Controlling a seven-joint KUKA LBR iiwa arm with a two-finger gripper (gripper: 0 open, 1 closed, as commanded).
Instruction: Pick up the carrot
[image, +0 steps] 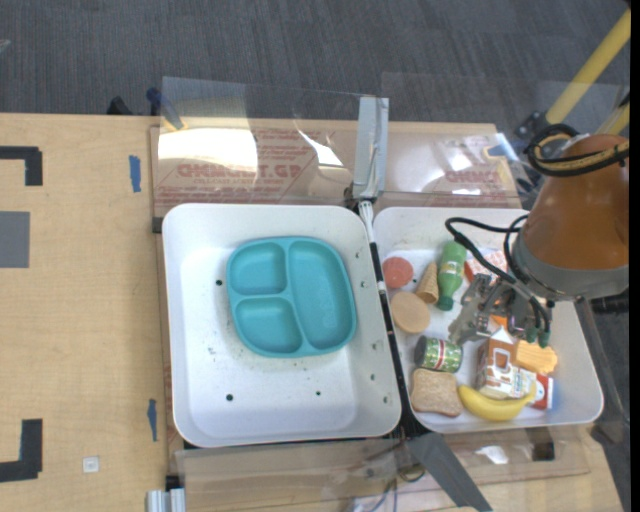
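Observation:
In the right bin, an orange piece lies near the right side, beside a small printed carton; it looks like the carrot, though part of it is hidden. My gripper hangs low over the middle of this bin, to the left of the orange piece and apart from it. It sits just right of a tan round bun and below a green bottle. The grey arm with its orange band covers the bin's upper right.
Around the gripper lie a red slice, a cone, a green can, a bread slice and a banana. The left bin holds a teal divided plate. A metal divider separates the bins.

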